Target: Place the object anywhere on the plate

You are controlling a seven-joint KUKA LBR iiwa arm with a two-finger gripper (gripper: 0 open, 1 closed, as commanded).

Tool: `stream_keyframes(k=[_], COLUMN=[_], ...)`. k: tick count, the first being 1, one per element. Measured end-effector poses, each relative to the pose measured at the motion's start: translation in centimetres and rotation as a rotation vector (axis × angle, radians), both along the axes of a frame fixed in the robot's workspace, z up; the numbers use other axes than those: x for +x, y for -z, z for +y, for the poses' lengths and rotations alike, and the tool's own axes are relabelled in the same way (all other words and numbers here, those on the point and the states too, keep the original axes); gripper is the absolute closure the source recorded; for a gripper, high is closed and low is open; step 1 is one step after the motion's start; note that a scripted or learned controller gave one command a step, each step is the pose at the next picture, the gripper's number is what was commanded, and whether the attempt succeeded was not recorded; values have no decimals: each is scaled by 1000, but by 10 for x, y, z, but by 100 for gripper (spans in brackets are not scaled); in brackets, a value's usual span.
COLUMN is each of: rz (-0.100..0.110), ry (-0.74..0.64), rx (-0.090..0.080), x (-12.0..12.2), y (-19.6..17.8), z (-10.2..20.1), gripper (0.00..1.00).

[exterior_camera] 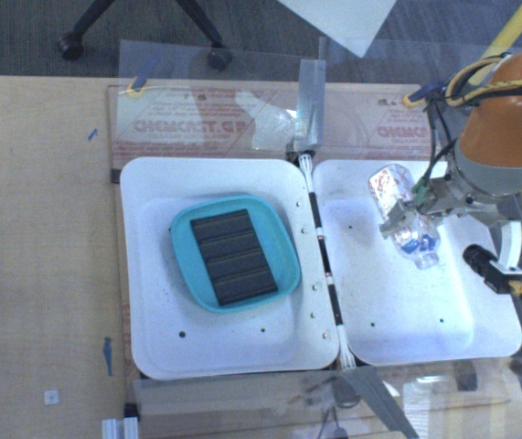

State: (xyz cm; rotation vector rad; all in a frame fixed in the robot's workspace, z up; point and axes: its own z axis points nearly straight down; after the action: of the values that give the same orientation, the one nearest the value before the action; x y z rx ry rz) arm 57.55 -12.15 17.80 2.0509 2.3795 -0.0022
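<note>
**Object in right bin, plate in left**

Crinkly clear object (405,219) lies in right bin (443,327), under the gripper (413,210). Can't tell whether it's clamped or released. Teal plate (283,245) in left bin (151,337) carries a dark slab (234,256).

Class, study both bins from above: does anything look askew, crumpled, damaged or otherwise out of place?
Two things stand out. The dark ridged block already lies on the turquoise plate in the left bin, turned at a slant. In the right bin, the shiny object beside the gripper looks crumpled, like foil or plastic wrap; what it is cannot be told.
</note>
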Motion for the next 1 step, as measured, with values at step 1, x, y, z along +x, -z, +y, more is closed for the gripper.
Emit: stream_keyframes(k=[1], rz=[-2], ry=[-403], rx=[1], x=[27], y=[37], z=[-4], gripper=[100])
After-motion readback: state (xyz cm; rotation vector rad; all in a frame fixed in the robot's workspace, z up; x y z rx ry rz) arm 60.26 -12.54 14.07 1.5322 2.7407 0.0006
